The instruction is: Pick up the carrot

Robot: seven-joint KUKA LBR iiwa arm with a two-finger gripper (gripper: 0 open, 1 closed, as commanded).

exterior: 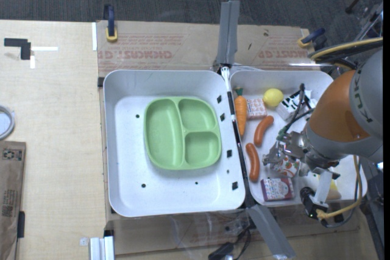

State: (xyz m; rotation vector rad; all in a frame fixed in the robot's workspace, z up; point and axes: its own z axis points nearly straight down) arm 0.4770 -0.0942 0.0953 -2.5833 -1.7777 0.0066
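Carrot lies in the right bin, close to that bin's left wall. It is orange, and it points up and down in the camera view, with its green end toward the top. Nothing grips it.

Just to its right sits a small pink and white packet. A yellow lemon rests beside that packet. Two sausages lie below them. One sausage is tilted and sits near the middle of the bin. The other sausage lies lower down, near the left wall. A second small packet with a red picture sits at the bottom of the bin.

The arm reaches in from the right, and its orange band hangs over the right bin. The gripper is low in the bin, well apart from the carrot. It is a tangle of metal parts here, so I cannot tell if its fingers are spread or closed. It may be touching the lower sausage, but that is hard to see.

The left bin holds a green plate with three parts.
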